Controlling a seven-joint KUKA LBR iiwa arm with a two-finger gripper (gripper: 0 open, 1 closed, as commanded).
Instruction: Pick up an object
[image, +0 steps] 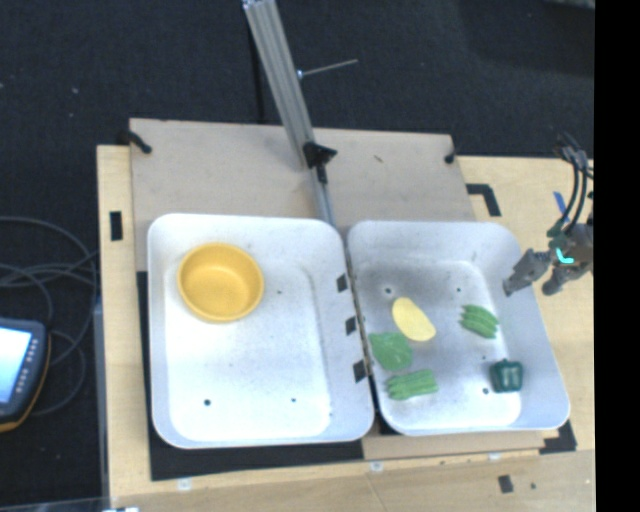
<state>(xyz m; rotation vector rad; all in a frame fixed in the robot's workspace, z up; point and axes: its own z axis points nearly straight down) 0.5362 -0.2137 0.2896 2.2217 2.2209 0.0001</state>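
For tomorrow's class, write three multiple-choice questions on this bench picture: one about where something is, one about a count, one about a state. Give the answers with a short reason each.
1. Where is the yellow bowl?
A. In the left bin, near its far left corner
B. In the right bin
C. On the bench outside both bins

2. How many green things lie in the right bin?
A. One
B. Two
C. Four

3. Where is the gripper?
A. Pressed down on the pale yellow piece
B. At the right bin's right edge, nothing between its fingers
C. Over the left bin

Answers:
1 A, the bowl sits in the left bin's upper left part.
2 C, four green pieces surround the pale yellow one.
3 B, it hangs at the right rim, apart from every piece.
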